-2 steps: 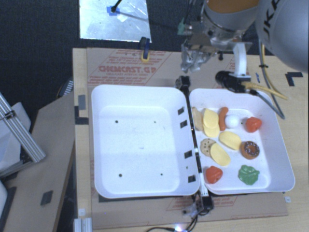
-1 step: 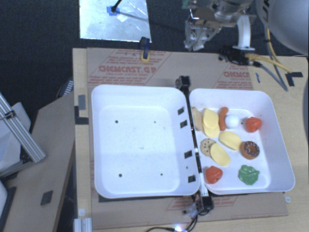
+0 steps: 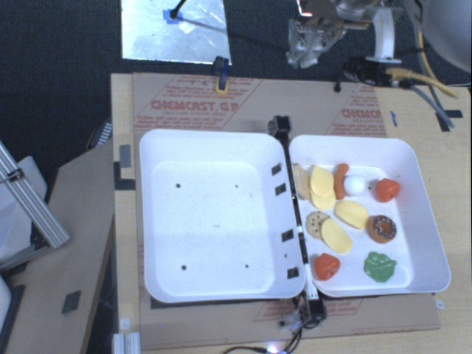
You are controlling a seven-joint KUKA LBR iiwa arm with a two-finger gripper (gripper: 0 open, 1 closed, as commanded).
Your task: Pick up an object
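Claw (image 3: 304, 49) parked high beyond the worktop, can't tell its state. Targets all in right bin (image 3: 424, 198): donut (image 3: 382, 228), green toy (image 3: 380, 266), tomato (image 3: 387, 189). Risk: yellow pieces (image 3: 322, 187) packed touching, so a descent there likely nudges neighbours or grabs two

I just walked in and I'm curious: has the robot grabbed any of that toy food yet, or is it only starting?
Only starting, it seems. Nothing looks picked: the gripper hangs above the bench's far edge, away from both bins. The green piece, chocolate donut and white ball lie in the right bin. Reaching down, gripping and lifting are all left.
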